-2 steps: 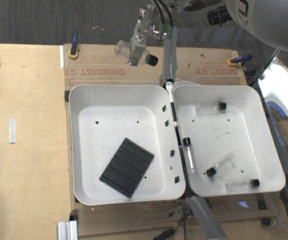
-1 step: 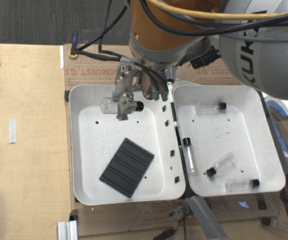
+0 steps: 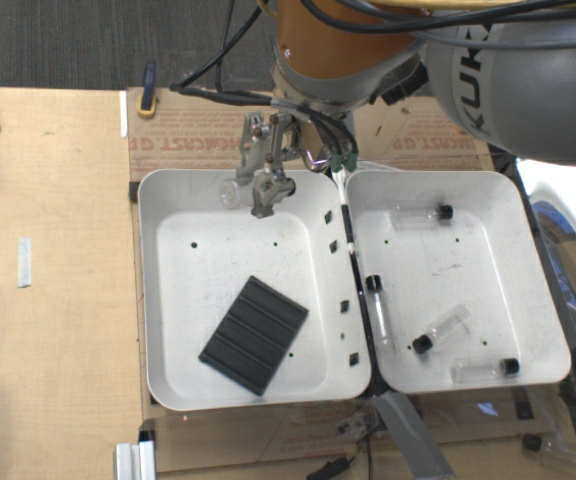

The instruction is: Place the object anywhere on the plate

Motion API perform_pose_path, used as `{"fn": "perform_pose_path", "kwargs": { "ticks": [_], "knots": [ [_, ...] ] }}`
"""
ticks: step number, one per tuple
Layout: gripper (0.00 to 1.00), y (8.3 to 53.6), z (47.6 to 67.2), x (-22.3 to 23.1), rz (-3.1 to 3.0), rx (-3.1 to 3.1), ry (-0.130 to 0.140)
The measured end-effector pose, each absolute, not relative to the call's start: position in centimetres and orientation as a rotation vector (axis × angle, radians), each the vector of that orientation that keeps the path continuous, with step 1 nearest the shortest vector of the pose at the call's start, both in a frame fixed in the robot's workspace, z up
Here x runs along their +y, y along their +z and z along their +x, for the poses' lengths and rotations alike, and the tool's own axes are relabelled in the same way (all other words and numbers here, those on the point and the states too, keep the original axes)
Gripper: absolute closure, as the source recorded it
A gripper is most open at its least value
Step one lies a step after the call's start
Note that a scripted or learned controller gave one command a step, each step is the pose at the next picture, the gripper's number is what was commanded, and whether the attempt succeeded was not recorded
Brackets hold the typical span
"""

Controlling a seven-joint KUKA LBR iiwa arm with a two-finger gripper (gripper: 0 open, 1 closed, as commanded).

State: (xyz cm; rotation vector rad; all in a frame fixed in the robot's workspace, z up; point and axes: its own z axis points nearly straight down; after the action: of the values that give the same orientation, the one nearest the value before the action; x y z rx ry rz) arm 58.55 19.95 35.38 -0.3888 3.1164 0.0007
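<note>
Vial point(image 3: 230, 194), a small clear one, seems pinched in the jaws of the gripper point(image 3: 258, 190) over the left bin's point(image 3: 158, 268) far wall. Plate point(image 3: 255, 334), dark and ribbed, lies nearer the camera from there, long axis diagonal.

White bins, a black ribbed plate, pale wood around them

The two bins point(image 3: 168, 193) are white with small dark specks; the plate point(image 3: 255, 334) in the left one is black with raised parallel ridges. The vials point(image 3: 440, 332) in the right bin are clear with black caps. The counter point(image 3: 58, 228) is light tan wood, with brown cardboard point(image 3: 198, 140) printed in red letters behind the bins. The arm point(image 3: 528, 58) is grey with an orange band point(image 3: 338, 28), and the gripper point(image 3: 263, 183) is metallic grey
</note>
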Motion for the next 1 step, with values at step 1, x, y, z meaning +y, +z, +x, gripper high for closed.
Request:
{"fn": "perform_pose_path", "kwargs": {
  "ticks": [1],
  "knots": [
    [1.00, 40.39, 64.41, 22.73, -0.611, 3.077, 0.002]
  ]
}}
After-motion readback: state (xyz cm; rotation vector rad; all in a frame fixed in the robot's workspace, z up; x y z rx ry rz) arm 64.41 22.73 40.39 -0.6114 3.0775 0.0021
